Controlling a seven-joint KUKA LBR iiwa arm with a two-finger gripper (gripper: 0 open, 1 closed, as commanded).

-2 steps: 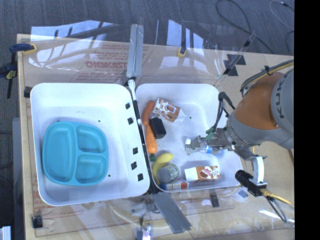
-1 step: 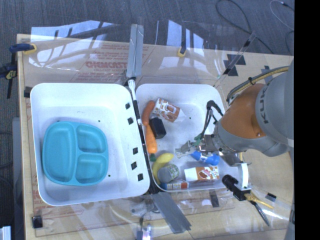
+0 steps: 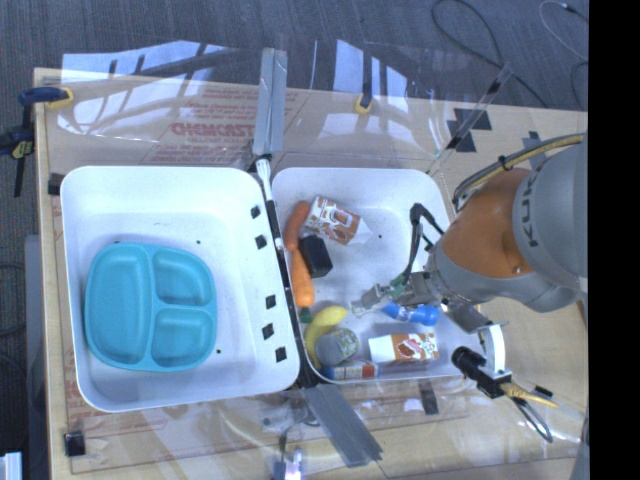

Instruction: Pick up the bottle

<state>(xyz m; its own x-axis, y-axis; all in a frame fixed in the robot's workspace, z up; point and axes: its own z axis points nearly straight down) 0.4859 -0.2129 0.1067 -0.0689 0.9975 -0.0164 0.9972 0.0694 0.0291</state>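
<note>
The bottle [image 3: 413, 314], clear with a blue cap, is seen lying on its side near the middle of the right bin [image 3: 388, 190], just beside the gripper [image 3: 392, 293], whose opening cannot be told from this slant. For a sound grasp, the approach is best made across the bottle's body rather than its cap, clear of the packet [image 3: 404, 348] lying just nearer. Much of the bottle's outline is lost against the white bin and under the arm [image 3: 510, 243].

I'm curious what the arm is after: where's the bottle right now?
The bottle lies in the right bin, near its right side, just above the red-and-white packet and close under the gripper.
</note>
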